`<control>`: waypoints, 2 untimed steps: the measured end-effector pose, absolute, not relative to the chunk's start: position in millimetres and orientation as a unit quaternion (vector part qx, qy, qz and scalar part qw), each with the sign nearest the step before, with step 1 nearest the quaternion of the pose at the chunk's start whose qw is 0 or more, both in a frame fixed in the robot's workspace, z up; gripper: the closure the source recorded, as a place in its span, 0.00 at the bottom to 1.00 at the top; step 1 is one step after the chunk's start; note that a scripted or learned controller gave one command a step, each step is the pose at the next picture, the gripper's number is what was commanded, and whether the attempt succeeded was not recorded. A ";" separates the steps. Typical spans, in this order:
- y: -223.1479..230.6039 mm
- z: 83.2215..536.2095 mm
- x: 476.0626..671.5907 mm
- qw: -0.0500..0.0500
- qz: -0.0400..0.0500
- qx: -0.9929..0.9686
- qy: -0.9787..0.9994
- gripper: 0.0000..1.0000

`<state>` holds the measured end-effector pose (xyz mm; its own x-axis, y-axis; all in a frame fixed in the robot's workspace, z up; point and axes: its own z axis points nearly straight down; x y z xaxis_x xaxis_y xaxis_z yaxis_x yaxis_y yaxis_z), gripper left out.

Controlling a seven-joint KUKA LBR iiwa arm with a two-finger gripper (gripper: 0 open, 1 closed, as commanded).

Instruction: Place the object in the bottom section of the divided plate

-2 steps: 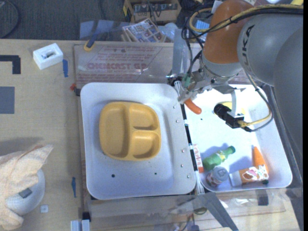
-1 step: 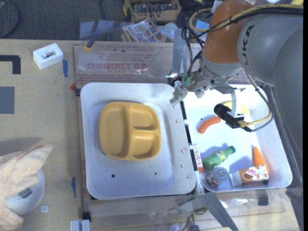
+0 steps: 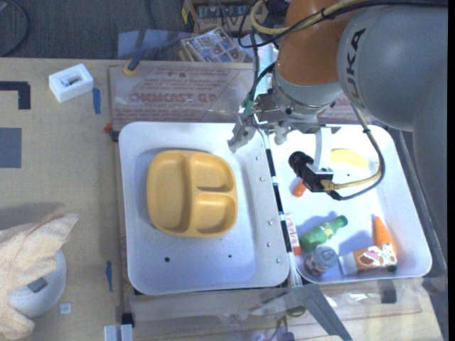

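- divided plate (image 3: pixel 190 192): yellow, three sections, lying flat in the left bin (image 3: pixel 142 261); all sections look bare. it reads as rigid moulded plastic, so a thing set into it should sit steady.
- right bin (image 3: pixel 409 190): holds the candidate objects, all small and, by the look of them, light toy groceries.
- green bottle (image 3: pixel 323 231): lying on its side near the bin's middle; smooth and round, likely to roll or slip; best gripped across the body, not the neck.
- carrot (image 3: pixel 382 228): orange, slim and tapered, lying near the right wall; grip at the thick end.
- juice carton (image 3: pixel 368 259): flat-sided, lying down at the front edge, just beside a small grey can (image 3: pixel 322 258); flat faces offer the surest hold of the lot.
- yellow piece (image 3: pixel 350 158): pale, low, at the back of the bin, partly behind a black fitting and cable; too flat to take easily.
- which of these is the task's object cannot be told (the task names none).
- gripper (image 3: pixel 245 135): hangs over the seam between the two bins, just beside the plate's upper right corner; nothing is visible between its fingers, and whether they stand wide or narrow cannot be made out.
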<state>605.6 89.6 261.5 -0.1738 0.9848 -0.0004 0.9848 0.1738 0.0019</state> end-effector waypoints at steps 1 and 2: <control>141.6 355.3 588.7 0.001 0.000 0.768 0.641 0.00; 174.6 417.3 550.6 0.000 0.000 0.804 0.594 0.00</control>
